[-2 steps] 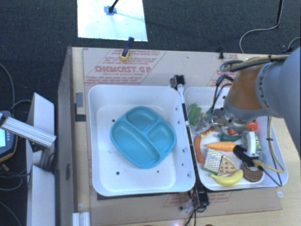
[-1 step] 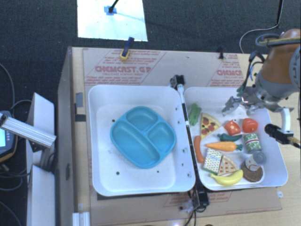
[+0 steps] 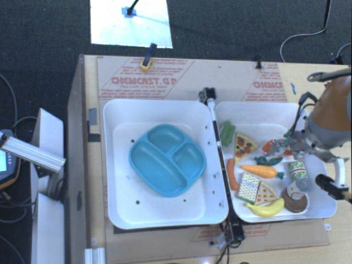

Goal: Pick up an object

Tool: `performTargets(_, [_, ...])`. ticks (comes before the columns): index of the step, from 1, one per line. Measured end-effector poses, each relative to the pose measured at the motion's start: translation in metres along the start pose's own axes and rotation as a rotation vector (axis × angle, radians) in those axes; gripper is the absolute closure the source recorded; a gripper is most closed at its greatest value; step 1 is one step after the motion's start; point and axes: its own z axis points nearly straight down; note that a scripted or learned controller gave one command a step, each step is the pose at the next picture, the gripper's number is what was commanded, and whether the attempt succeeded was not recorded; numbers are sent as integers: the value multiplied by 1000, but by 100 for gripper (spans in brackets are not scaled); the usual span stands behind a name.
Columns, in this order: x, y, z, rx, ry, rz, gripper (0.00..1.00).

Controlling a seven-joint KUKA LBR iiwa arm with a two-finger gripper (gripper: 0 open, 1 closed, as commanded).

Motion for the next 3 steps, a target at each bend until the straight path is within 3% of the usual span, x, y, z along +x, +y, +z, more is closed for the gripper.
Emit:
performTargets(1, [79,50,20,-8,3,-2,0])
performTargets(2, [25,77,-18,2,1,-2,0])
performTargets(3, [45,62,21,-4,-1,-2,0])
